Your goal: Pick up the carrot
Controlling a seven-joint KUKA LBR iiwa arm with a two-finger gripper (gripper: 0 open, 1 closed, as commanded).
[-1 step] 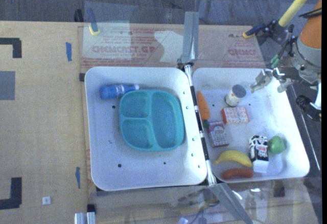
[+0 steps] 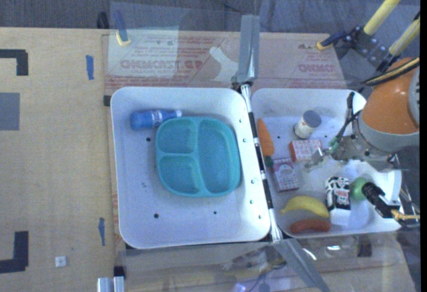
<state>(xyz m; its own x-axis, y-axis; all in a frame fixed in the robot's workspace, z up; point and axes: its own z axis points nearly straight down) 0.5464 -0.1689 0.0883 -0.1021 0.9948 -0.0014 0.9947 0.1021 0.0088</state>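
Plainly, with the tool's [image 2: 327,149] state not discernible, the carrot [image 2: 265,137], wedged against the right bin's [image 2: 303,99] left wall, could be missed.

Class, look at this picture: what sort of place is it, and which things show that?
Probably a robotics lab bench: a robot arm reaches over two white bins, one holding toy food such as a carrot and banana.

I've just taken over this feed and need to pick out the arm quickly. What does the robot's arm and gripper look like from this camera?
The arm enters from the right: a rounded grey body with a broad orange band above the wrist. Thin dark cables run down beside it. The gripper is a small metallic grey assembly over the right bin.
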